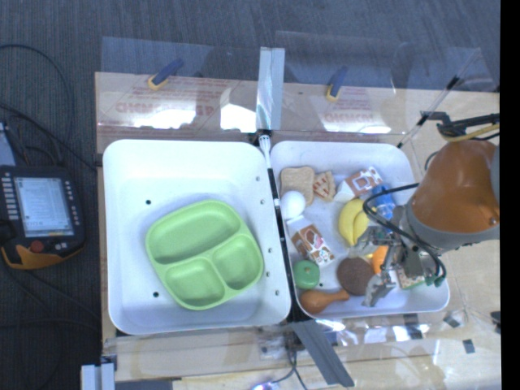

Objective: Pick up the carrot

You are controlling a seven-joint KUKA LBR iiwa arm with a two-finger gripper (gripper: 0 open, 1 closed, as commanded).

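Note:
The carrot [379, 257] shows as a small orange piece in the right bin [422, 303], just right of the banana [352, 221] and above a round brown cookie [354, 275]. My gripper [385, 273] is down in that bin, right at the carrot and partly covering it. The grey wrist and its orange band [455, 192] reach in from the right. Most of the carrot's length is hidden under the gripper, and I cannot tell if it is gripped.
The right bin is crowded: a bread slice [297, 179], a white egg [292, 204], a snack packet [313, 244], a green fruit [306, 275] and a drumstick [323, 300]. The left bin [130, 169] holds a green divided plate [205, 253].

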